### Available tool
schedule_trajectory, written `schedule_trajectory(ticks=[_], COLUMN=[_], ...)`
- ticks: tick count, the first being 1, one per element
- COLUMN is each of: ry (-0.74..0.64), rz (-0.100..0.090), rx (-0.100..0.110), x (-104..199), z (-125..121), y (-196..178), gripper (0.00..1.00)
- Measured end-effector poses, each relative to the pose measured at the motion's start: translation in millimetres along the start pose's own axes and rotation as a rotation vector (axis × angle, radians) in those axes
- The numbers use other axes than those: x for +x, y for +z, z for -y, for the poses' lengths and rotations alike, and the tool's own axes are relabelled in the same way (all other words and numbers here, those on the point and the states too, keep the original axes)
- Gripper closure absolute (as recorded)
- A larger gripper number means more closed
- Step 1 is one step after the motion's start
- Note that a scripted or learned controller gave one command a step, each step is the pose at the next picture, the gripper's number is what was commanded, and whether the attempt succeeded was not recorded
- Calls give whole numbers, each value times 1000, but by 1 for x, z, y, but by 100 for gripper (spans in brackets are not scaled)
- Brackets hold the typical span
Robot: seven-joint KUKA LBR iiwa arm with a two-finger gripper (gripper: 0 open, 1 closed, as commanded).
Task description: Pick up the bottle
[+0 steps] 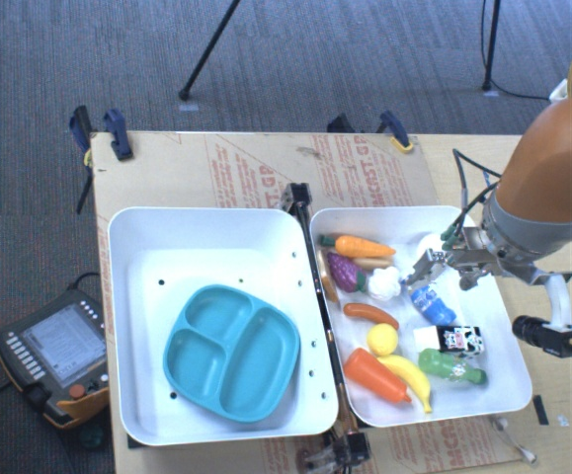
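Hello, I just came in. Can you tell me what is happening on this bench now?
A grey KUKA arm reaches from the right into the right bin, full of toy food. Its gripper hangs just above a small blue bottle and holds nothing yet. The left bin holds a blue divided plate.

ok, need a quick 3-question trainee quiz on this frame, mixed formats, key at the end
1. True or false: the blue divided plate lies in the same bin as the toy food.
2. Which item lies nearest the gripper? A) the blue bottle B) the green bottle C) the banana
3. Fill in: the carrot lies in the ____ bin, seen from the camera.

Key: 1 false, the plate lies alone in the left bin; 2 A; 3 right.
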State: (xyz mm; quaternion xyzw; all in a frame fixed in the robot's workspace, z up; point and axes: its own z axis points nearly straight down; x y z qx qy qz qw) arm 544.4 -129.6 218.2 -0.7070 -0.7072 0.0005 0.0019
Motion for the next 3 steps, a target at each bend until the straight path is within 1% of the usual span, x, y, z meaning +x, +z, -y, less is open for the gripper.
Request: schedule_trajectory(ticks=[1,2,3], ry=[-171,-167,221], rz=[3,1,1], rx=[-12,-16,-3], x=[-1,-1,38], z=[-23,-24,-28], y=[125,115,-13], gripper=[0,100,100])
